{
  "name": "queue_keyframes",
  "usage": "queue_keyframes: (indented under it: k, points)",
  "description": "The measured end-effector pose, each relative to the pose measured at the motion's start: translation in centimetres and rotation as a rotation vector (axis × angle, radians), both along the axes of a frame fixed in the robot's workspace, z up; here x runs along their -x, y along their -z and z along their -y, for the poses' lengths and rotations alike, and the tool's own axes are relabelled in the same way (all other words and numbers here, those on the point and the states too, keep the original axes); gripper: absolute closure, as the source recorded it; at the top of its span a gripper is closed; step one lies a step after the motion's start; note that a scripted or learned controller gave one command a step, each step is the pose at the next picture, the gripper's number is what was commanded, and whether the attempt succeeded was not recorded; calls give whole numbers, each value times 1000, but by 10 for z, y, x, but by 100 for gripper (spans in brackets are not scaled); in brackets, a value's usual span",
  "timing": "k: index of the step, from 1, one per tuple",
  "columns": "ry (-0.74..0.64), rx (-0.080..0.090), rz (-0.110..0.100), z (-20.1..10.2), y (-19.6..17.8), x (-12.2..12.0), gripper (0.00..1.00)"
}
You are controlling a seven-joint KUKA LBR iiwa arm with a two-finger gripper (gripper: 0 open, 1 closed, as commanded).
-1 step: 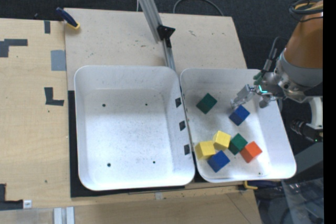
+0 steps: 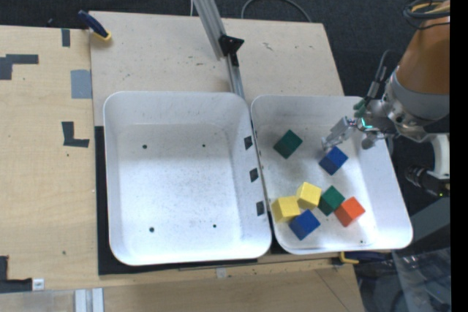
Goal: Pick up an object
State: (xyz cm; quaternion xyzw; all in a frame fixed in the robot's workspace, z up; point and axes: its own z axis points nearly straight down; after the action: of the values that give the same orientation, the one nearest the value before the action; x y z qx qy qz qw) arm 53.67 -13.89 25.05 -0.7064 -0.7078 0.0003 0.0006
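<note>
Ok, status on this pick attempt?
Gripper over right bin, holding nothing. Blue cube just below it. Dark green cube nearby, apart.

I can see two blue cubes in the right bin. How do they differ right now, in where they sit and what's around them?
The upper blue cube sits alone near the gripper, apart from the other blocks. The lower blue cube sits near the right bin's front edge, packed against a yellow cube in a cluster. The upper one looks easier to reach. Both look alike in colour and size.
</note>
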Motion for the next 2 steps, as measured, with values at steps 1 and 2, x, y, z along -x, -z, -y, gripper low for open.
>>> queue_keyframes:
  k: [1, 2]
  points:
    - [2, 0, -6, 3, 58, 10, 0]
    - [1, -1, -6, -5, 111, 18, 0]
